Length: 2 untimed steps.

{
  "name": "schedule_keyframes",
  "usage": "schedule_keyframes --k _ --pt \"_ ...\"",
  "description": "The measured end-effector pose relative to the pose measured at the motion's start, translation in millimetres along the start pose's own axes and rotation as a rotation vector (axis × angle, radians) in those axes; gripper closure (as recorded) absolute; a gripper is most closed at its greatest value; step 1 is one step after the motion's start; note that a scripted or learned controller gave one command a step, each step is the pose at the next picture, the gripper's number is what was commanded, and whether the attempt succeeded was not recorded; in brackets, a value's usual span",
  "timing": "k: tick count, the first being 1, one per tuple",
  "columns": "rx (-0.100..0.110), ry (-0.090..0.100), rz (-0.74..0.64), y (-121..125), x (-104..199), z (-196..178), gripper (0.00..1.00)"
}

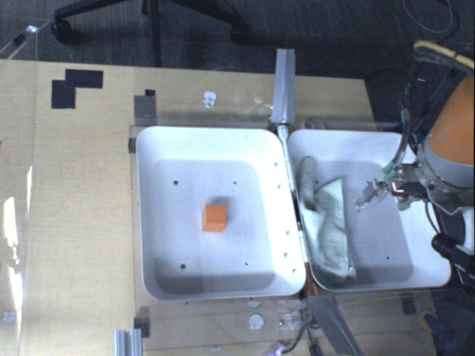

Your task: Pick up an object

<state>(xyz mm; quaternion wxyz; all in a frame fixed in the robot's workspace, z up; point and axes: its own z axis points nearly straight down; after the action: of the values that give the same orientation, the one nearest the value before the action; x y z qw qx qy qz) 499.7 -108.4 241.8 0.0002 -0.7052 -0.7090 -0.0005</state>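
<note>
Starting at the left of my feed, I am looking at the pale wooden bench [74,199], which is carrying a couple of black tape patches [74,86] near its far left corner. Above the bench, on the dark floor, the black legs of a chair base [148,6] are spreading out.

Moving right, the left bin [159,273] is sitting squarely on the bench, white and shallow with rounded corners. An orange cube [214,218] is lying on its floor, a little below the middle, well apart from every wall. It is looking small, blocky and evenly orange, with its top face slightly brighter than the side facing me, and nothing is touching it.

A grey metal rail [284,87] is standing where the two bins meet, running up toward the far edge of the bench.

In the right bin [430,277], a crumpled grey-white cloth [330,225] is lying along the left side, stretching from near the far wall down to the near wall and resting just beside the divider between the bins.

Further right, the gripper [369,193] is hanging over the right bin, its thin fingers pointing left toward the cloth but apart from it. I am seeing nothing between them, and I cannot tell from this angle whether they are spread or closed. Behind it, the arm [453,132] is reaching in from the right edge, with its orange band showing above the grey wrist and black cables trailing around it.
</note>
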Motion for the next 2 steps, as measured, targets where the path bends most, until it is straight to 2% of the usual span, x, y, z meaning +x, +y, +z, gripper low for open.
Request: schedule_keyframes --k 1,2 --pt "0.000 -0.001 -0.107 59.5 -22.2 113.9 0.00" --pt "-0.004 -0.001 -0.109 61.2 -21.4 102.9 1.00"
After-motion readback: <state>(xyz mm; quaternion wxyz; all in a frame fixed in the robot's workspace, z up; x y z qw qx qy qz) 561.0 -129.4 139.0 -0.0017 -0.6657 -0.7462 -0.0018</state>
